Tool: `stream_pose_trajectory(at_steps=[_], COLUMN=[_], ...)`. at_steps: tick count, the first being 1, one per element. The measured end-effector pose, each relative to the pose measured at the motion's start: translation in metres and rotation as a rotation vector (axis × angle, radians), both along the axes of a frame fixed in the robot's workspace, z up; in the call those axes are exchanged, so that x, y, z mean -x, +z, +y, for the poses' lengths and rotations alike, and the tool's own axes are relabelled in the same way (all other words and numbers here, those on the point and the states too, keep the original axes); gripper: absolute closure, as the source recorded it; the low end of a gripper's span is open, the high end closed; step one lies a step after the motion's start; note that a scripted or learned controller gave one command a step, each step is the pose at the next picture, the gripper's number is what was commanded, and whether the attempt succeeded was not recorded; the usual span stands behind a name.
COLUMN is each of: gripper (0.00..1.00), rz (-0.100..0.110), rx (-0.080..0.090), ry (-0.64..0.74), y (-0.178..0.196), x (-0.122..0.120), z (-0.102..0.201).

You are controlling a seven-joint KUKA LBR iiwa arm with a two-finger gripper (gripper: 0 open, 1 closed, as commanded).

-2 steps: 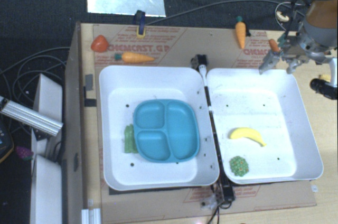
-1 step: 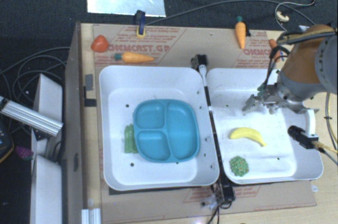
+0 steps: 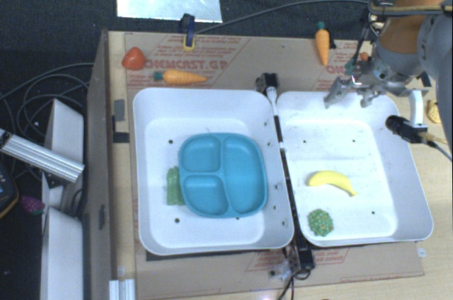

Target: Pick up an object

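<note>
A yellow banana (image 3: 331, 182) lies in the right bin (image 3: 396, 185), near its middle. Just in front of it sits a small green bumpy ball (image 3: 320, 222). The left bin (image 3: 152, 150) holds a blue divided plate (image 3: 223, 175), with a green vegetable piece (image 3: 173, 187) against the plate's left side. My gripper (image 3: 350, 97) hangs over the right bin's far edge, well behind the banana. It is open with nothing between its fingers.
Outside the bins, on the cardboard at the back, lie an orange carrot (image 3: 184, 77), a red tomato (image 3: 133, 58) and a second carrot (image 3: 323, 45). A black divider (image 3: 277, 143) runs between the bins. Cables and metal parts crowd the left side.
</note>
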State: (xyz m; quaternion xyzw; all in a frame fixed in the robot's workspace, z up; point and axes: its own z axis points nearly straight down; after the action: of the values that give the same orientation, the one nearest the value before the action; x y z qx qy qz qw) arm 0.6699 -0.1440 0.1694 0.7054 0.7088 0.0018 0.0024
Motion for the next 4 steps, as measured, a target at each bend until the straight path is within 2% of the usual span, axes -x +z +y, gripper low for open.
stream_pose_trajectory(at_steps=[1, 2, 3, 4], gripper=[0.0, 0.0, 0.0, 1.0], rz=[0.006, 0.006, 0.007, 0.004], rx=[-0.001, -0.001, -0.002, -0.002], ry=[-0.003, -0.003, -0.004, -0.003], y=[-0.036, -0.085, -0.085, -0.075], x=[0.064, 0.119, 0.131, 0.13], z=[0.041, 0.032, 0.041, 0.041])
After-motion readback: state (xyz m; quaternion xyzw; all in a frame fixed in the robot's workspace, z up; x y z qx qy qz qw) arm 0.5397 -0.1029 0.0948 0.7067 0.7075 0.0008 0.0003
